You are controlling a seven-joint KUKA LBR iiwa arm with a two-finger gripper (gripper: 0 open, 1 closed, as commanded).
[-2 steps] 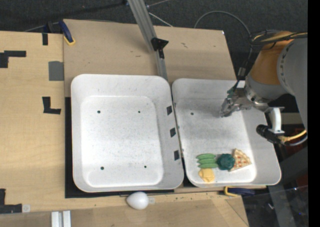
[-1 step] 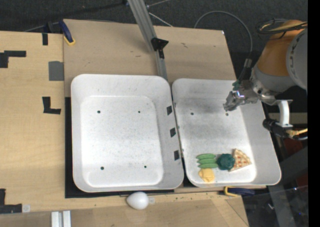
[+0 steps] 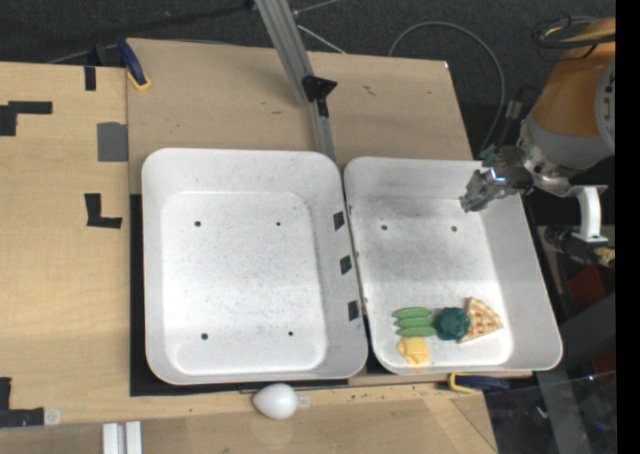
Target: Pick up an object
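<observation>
In the right bin (image 3: 420,242), at its near end, lie several small toys close together: a green pea pod (image 3: 412,319), a dark green lump (image 3: 452,323), a pizza slice (image 3: 484,319) and a yellow piece (image 3: 413,348). My gripper (image 3: 478,191) hangs over the far right side of that bin, well away from the toys, with nothing visible between its fingers. The arm's grey and orange wrist (image 3: 575,112) rises behind it at the right.
The left bin (image 3: 240,262) lies beside the right one. A white egg-shaped object (image 3: 276,401) rests on the bench in front of the left bin. A slanted metal pole (image 3: 290,42) stands behind the bins. Cables run at the back right.
</observation>
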